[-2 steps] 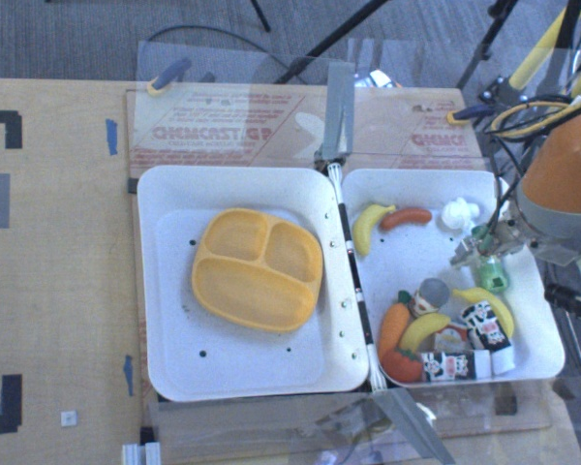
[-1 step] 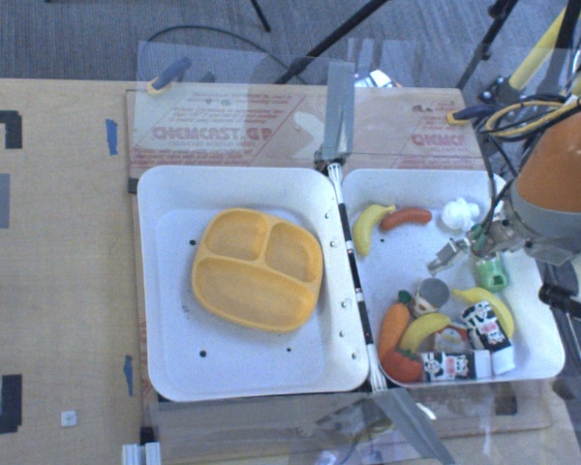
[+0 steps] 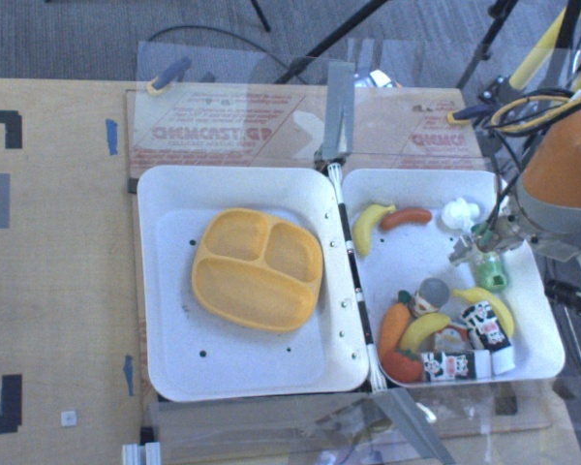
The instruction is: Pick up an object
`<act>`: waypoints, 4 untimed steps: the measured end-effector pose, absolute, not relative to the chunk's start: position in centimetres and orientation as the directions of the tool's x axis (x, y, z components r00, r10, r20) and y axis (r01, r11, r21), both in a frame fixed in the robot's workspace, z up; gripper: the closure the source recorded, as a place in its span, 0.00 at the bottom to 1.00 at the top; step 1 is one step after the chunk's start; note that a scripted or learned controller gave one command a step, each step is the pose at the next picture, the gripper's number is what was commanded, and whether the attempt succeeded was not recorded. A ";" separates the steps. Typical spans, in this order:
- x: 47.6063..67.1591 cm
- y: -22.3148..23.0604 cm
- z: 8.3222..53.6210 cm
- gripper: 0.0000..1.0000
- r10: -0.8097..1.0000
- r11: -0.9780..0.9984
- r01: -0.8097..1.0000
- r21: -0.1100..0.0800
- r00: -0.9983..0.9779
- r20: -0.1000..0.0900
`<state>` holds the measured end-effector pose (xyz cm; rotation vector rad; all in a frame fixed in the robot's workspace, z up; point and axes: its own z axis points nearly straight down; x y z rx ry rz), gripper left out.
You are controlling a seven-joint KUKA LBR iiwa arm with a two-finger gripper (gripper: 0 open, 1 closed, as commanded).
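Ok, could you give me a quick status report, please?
Gripper low over right bin, fingers unreadable. Green object just beneath, not confirmed held. Toy food crowds nearby.

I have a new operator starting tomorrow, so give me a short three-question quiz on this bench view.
1. True or false: the yellow divided plate lies in the left bin.
2. Which thing lies right beside the red sausage? A) a banana B) a spoon C) a cup
3. Fill in: the gripper is above the ____ bin, near a small green thing.

Key
1. True.
2. A, the banana at the far end of the right bin.
3. Right.
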<state>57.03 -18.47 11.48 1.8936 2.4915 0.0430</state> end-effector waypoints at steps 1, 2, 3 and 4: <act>57.0 -18.3 11.5 0.00 0.963 0.270 0.963 0.028 -0.270 0.011; 52.8 -17.2 8.9 0.00 0.945 0.327 0.945 0.012 -0.327 0.006; 58.0 -12.5 8.7 0.00 0.916 0.402 0.916 0.008 -0.402 -0.004; 65.9 -12.6 8.7 0.00 0.773 0.635 0.773 -0.009 -0.635 0.006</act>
